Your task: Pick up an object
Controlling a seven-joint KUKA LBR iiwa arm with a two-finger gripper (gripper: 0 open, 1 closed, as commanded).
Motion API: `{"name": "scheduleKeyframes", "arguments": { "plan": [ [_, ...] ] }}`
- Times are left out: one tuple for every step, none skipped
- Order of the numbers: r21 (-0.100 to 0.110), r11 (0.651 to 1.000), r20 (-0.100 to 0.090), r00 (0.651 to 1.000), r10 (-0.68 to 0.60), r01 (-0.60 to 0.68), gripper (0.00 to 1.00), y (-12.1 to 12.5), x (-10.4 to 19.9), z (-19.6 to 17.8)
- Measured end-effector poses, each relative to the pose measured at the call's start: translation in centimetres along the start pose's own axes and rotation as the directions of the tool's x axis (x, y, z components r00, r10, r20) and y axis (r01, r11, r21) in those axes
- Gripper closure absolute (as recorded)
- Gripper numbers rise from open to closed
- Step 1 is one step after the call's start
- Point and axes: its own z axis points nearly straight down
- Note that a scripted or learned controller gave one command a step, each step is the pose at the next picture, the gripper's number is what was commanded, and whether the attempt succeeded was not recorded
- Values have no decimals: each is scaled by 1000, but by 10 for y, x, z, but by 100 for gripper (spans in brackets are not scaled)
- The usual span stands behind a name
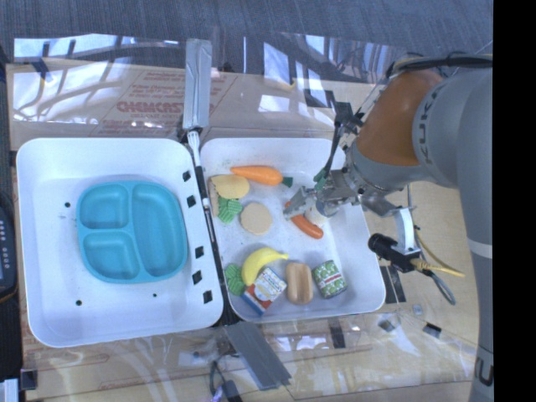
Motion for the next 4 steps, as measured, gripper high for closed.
{"name": "scheduleKeyframes", "arguments": {
  "plan": [
    [-44, 991, 23, 992, -127, 128, 0, 29, -17, 35],
    [-43, 956, 38, 957, -288, 289, 0, 32, -24, 44],
    [-46, 923, 44, 924, -380, 382, 0, 26, -27, 44],
    [-59, 915, 55, 916, -397, 400, 0, 10, -28, 43]
  ]
}}
